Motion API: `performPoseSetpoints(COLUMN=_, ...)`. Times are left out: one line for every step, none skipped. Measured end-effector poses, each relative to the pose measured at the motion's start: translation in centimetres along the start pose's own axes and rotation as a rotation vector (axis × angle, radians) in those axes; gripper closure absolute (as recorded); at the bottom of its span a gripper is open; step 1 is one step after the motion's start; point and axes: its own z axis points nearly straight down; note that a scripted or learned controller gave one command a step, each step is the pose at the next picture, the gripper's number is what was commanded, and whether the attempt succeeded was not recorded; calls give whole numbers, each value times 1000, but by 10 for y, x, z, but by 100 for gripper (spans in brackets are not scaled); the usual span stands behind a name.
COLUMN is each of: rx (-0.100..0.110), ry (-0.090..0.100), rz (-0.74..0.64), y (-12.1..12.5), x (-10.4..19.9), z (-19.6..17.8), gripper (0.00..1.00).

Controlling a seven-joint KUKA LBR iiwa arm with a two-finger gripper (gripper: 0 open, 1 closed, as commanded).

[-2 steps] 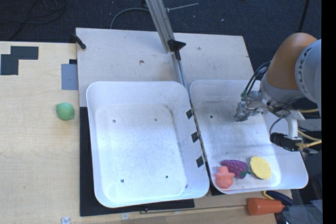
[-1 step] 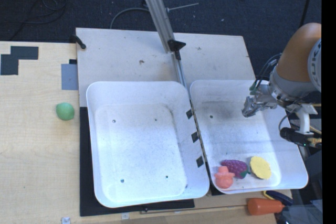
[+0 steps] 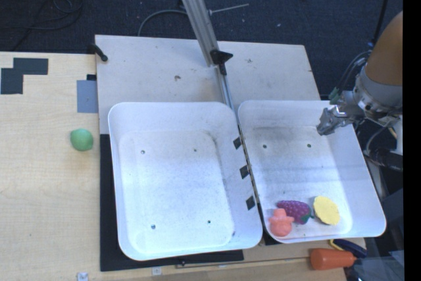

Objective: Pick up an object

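Observation:
In the right bin (image 3: 309, 141), three toys lie near the front edge: a purple grape bunch (image 3: 294, 209), a yellow round piece (image 3: 326, 210) and an orange-pink piece (image 3: 281, 223). My gripper (image 3: 328, 122) hangs over the bin's far right corner, well behind those toys. Nothing shows between its fingers.
The left bin (image 3: 172, 178) sits beside the right one. A green ball (image 3: 81, 139) rests on the wooden bench to the left. An orange toy (image 3: 332, 258) lies outside the right bin's front edge. A metal rail (image 3: 200, 16) slants up behind the bins.

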Motion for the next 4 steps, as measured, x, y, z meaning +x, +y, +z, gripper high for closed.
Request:
performPoseSetpoints(rx=1, ry=0, rz=-1, y=-1, x=0, z=-42, gripper=100)
performPoseSetpoints(rx=1, ry=0, rz=-1, y=0, x=-1, z=-85, gripper=100)
performPoseSetpoints(rx=6, ry=2, rz=-4, y=4, x=51, z=-67, gripper=100)
performPoseSetpoints(rx=5, ry=2, rz=-5, y=-1, x=109, z=-67, gripper=100)
